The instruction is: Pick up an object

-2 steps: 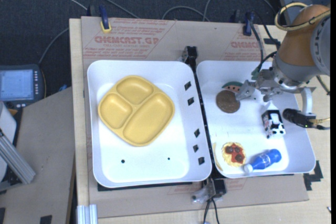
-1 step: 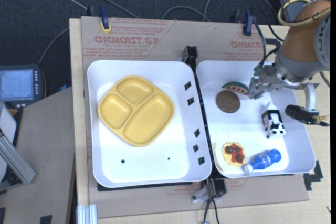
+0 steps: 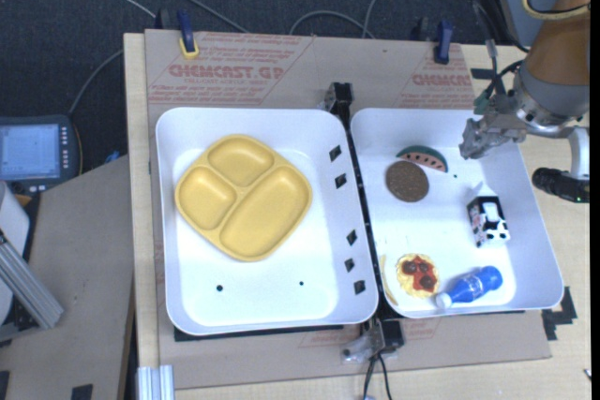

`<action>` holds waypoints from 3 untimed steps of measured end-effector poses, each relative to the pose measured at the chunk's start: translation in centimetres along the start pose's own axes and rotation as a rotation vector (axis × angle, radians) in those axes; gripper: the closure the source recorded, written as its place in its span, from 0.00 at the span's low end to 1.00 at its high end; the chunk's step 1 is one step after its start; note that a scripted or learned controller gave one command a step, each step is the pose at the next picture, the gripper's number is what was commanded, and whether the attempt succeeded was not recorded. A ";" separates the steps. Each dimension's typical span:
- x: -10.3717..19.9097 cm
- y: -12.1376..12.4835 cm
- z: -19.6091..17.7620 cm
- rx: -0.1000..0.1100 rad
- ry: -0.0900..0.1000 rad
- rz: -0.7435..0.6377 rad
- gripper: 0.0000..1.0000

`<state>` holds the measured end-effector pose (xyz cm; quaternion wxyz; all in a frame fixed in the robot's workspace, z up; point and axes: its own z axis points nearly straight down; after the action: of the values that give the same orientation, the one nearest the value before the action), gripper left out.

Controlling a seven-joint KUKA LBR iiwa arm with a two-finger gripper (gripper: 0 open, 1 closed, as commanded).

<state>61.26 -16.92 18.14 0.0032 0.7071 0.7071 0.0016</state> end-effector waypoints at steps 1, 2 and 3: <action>-0.6 1.0 -5.2 -0.001 0.000 -0.001 1.00; -1.1 1.0 -9.7 -0.001 0.000 -0.001 1.00; 4.0 0.2 -8.0 0.010 0.006 -0.005 1.00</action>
<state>61.38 -12.91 26.12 -0.0023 0.7052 0.7090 0.0001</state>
